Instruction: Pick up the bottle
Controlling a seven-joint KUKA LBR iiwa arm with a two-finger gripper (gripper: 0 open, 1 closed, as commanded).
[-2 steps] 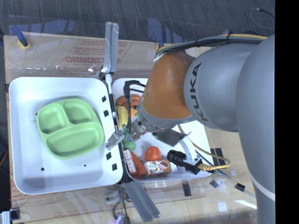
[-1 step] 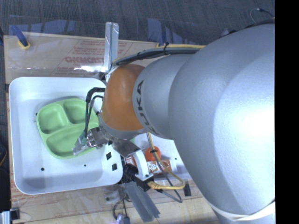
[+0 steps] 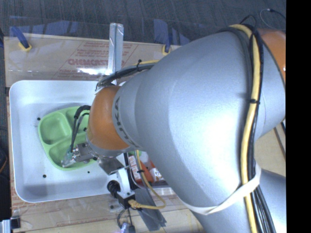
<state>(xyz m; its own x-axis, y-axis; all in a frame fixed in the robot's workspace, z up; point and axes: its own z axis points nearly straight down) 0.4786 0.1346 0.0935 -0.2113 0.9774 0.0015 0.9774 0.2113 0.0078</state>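
My arm covers most of the camera view, its orange band (image 3: 104,123) hanging over the left bin (image 3: 24,130). The gripper (image 3: 73,158) is low over the near right rim of a green divided tray (image 3: 53,130) that lies in that bin. Whether anything sits in the gripper I cannot make out. A red, white and green labelled thing (image 3: 146,171), possibly the bottle, peeks out from under the wrist at the bin's near right edge. Most of it is hidden by the arm.
The bin's white floor shows around the tray on the left and near sides. A grey upright strip (image 3: 115,47) stands behind the bin on the brown bench (image 3: 58,57). The right bin is hidden under the arm.
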